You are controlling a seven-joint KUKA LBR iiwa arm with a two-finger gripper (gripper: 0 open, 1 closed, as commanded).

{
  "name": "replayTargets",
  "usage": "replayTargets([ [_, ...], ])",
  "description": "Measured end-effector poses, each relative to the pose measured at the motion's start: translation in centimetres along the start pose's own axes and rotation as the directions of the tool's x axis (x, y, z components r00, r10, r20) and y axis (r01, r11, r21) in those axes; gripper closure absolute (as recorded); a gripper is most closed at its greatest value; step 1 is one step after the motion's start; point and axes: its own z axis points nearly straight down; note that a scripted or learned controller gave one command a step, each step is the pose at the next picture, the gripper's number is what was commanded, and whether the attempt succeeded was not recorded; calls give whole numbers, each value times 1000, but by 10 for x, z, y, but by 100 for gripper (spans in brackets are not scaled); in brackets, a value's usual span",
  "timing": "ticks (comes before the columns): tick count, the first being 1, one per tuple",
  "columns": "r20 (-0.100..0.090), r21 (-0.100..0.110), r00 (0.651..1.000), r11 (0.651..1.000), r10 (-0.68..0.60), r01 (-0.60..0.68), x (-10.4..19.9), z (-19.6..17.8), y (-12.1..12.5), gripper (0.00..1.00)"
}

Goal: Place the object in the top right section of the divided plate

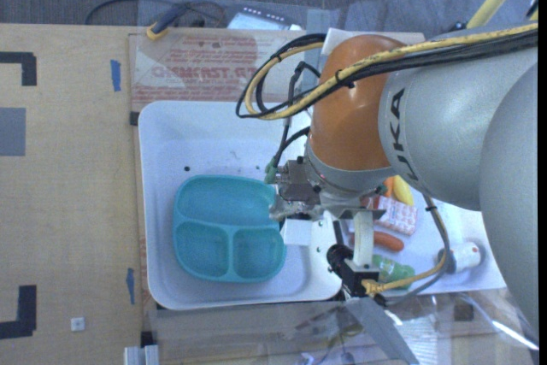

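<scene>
End effector (pixel 295 203) hangs at the right rim of the teal divided plate (pixel 224 226) in the left white bin (pixel 197 128); its grip state cannot be told.

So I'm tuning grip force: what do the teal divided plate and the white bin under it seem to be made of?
The divided plate looks like moulded plastic with a matte to satin finish: uniform teal colour, soft rounded ridges between sections, only faint sheen. The white bin also looks like plastic, smooth and slightly glossy, with rounded corners and a thin raised rim. Neither can be confirmed from the view alone.
</scene>
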Motion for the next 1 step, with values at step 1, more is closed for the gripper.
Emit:
replayTargets([
  [1,-6,-7,988,988,153,-153,1,1,1,100],
])
